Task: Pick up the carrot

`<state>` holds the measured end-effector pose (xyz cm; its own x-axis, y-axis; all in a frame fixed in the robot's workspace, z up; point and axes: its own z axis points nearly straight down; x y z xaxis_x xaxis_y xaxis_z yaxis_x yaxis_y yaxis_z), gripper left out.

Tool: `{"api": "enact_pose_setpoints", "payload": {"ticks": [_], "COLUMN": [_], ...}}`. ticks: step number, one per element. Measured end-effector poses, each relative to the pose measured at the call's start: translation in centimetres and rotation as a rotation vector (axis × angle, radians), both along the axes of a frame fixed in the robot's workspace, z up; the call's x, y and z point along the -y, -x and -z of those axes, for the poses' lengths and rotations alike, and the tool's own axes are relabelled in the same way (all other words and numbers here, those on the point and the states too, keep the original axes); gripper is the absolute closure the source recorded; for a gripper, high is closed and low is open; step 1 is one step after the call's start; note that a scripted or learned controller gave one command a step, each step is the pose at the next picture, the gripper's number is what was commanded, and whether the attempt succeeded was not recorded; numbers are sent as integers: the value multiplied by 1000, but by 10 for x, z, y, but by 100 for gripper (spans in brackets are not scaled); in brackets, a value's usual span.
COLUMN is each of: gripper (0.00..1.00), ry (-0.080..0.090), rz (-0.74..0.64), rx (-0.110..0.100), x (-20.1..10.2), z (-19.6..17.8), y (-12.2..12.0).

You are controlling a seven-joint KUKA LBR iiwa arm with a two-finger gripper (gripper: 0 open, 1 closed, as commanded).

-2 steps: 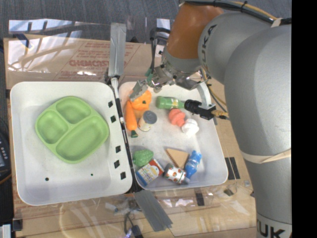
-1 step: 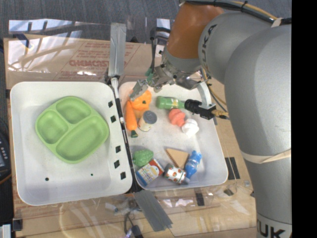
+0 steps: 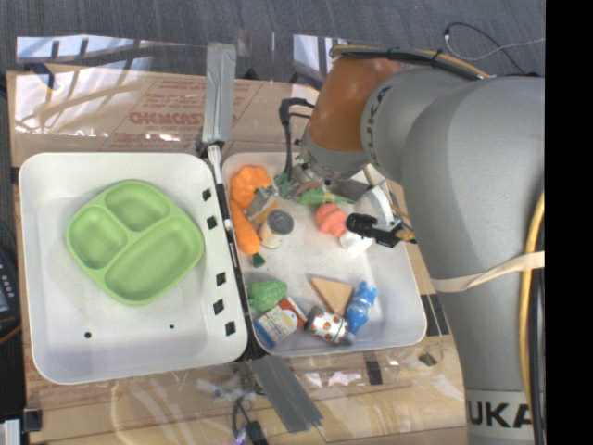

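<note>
Overhead slanted view of two shallow white bins set side by side on a cardboard-covered bench. The left bin (image 3: 56, 341) holds a green three-compartment plate (image 3: 135, 240), lying flat toward its 10 o'clock quarter. The right bin (image 3: 408, 327) holds the clutter. The carrot (image 3: 246, 231) lies along that bin's left wall, at about 9 o'clock from the bin's middle, its long axis running roughly from 12 to 6 o'clock, with a small orange pumpkin (image 3: 246, 184) touching its upper end. The grey arm with its orange band (image 3: 347, 105) enters from the right and bends down over the bin's 12 o'clock edge; the gripper (image 3: 283, 193) sits just beside the pumpkin, at 2 o'clock from the carrot. Whether its fingers are apart or together cannot be told, since dark parts and green items crowd them. A round grey-topped item (image 3: 276, 225) lies just right of the carrot. A pink-orange fruit (image 3: 331, 218) lies near the bin's middle. Along the 6 o'clock edge lie a green vegetable (image 3: 268, 293), a tan wedge (image 3: 331, 293) and a blue bottle (image 3: 362, 306).
</note>
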<state>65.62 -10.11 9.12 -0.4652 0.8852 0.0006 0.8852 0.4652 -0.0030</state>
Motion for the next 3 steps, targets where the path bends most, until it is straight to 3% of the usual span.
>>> {"api": "enact_pose_setpoints", "payload": {"ticks": [1, 2, 3], "gripper": [100, 100, 0], "ry": [0, 0, 0], "rz": [-4, 5, 5], "rx": [1, 5, 2], "x": [0, -82, -82], "z": [-11, -109, -108], "y": [-1, -1, -1]}}
